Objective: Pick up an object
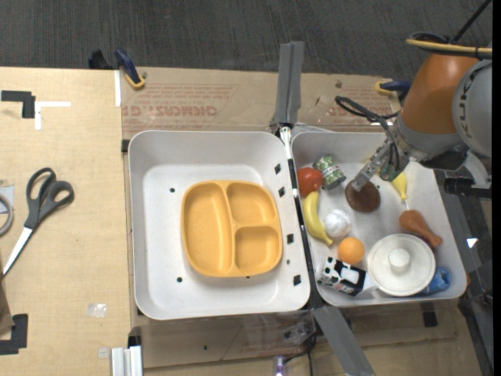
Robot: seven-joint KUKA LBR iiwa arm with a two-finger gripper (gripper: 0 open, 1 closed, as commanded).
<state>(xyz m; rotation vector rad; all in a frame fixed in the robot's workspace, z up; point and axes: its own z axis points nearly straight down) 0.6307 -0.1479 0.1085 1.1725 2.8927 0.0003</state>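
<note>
Arm over right bin, gripper (366, 180) low at a brown lump (363, 198).

Gripper tip meets the lump's top; whether the fingers are open or closed, cannot tell. Lump sits mid-bin, right of the tomato (308, 179) and banana (314, 217), above the white ball (337, 224) and orange (351, 250). White lid (401, 264) near front. Left bin (149, 233) holds a yellow divided plate (232, 228). Scissors (35, 210) lie on the bench.

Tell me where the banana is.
The banana lies in the right bin, near its left wall, below the red tomato and beside the white ball.
</note>
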